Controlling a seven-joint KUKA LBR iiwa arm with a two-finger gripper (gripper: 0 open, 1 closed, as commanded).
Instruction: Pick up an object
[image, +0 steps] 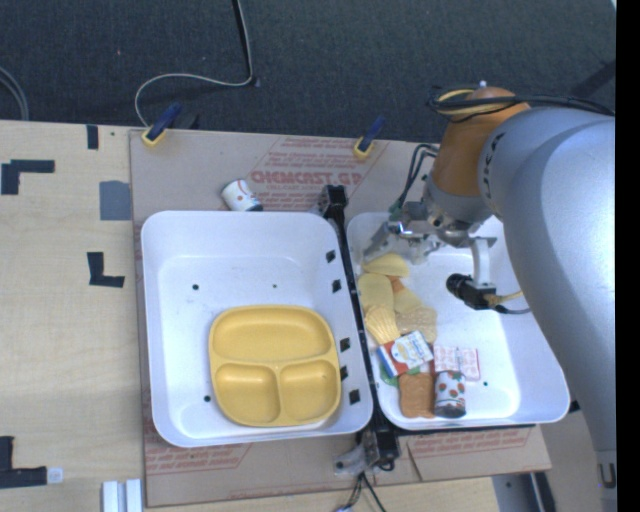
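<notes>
Overhead, tool (405, 232) state unclear, above yellow food pile (385, 300), long axis running near-far.

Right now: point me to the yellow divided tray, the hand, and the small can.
yellow divided tray (272, 333): camera view, flat of its large upper compartment.
hand (385, 243): camera view, at its tips over the right bin.
small can (450, 392): camera view, its side.

Sat side by side on the bench (60, 330): left bin (170, 250) with divided tray (273, 363) inside; right bin (520, 385) with heaped food items (400, 325) along its left side.
</notes>
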